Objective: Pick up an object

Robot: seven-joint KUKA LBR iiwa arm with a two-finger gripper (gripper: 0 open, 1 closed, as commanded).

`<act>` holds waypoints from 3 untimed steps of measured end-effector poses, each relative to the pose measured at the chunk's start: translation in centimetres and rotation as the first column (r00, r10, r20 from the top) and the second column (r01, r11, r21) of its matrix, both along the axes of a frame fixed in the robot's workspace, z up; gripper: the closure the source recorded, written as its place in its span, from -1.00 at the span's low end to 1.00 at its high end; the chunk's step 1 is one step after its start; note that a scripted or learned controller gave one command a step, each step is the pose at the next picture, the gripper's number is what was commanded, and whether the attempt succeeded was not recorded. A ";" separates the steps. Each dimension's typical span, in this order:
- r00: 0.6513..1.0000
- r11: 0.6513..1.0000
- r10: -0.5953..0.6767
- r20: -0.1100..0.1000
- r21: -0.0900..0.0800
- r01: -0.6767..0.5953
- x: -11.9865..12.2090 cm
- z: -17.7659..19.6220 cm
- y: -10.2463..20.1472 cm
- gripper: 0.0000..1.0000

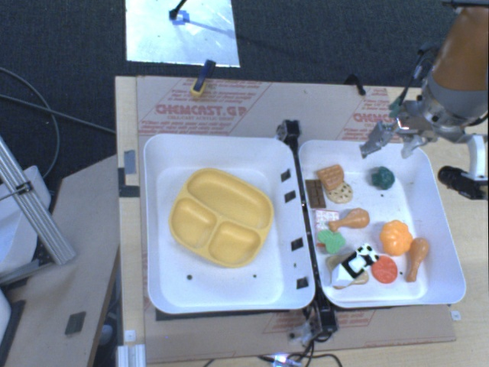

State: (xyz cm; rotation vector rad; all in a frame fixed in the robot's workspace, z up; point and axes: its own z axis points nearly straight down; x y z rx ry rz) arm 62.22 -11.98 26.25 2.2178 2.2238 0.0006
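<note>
Teal object [383,177] sits just below the spread, empty gripper [394,142]: centre over it, descend straight, then pinch.

A divided plate [221,217] lies in the left bin [164,159]; toy foods [359,228] fill the right bin [439,205].

Dark blue-grey carpet [61,37] all round, a black cable [46,121] snaking across it. Shiny metal sheet [182,20] lies far left of the jaws. Tan bench [84,228] sits lower left, aluminium rail [34,205] angled across.
</note>
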 end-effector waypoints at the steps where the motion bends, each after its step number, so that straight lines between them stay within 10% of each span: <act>1: 1.000 1.000 -0.005 -0.009 0.001 0.005 -3.3 -9.5 -3.2 -1.00; 2: 1.000 1.000 0.005 -0.004 0.003 -0.005 0.6 -17.0 1.2 -1.00; 3: 1.000 1.000 0.003 0.003 0.001 -0.003 4.3 -14.7 3.2 -1.00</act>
